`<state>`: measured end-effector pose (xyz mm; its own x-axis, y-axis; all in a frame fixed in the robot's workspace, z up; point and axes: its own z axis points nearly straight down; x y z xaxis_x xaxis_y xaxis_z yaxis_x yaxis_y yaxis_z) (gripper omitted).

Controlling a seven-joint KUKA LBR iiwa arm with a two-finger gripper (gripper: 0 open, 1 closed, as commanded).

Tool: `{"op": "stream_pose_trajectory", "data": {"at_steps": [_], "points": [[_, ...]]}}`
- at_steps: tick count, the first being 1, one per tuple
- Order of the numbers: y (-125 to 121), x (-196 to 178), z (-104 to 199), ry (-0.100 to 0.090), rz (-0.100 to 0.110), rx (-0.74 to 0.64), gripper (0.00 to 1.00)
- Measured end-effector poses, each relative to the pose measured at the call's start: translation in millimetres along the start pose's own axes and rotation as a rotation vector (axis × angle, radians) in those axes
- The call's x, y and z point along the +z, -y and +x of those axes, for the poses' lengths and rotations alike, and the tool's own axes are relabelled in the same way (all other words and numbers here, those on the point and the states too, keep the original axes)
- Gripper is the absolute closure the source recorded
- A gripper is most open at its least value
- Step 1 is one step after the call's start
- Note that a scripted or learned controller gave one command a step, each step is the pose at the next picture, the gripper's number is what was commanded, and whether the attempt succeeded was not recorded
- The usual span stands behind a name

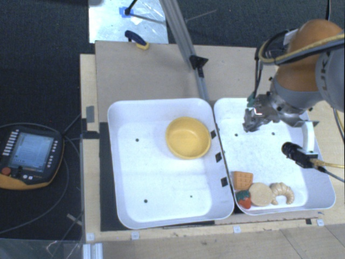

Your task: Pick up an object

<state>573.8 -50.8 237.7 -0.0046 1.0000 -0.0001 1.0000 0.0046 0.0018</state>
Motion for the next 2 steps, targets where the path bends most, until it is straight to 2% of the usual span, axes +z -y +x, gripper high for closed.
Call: {"op": "stream_pose_trajectory", "data": {"at_steps": [2], "points": [[-46.1, 18.5, 92.2, 0.0, 0.001, 0.001, 1.0]]}}
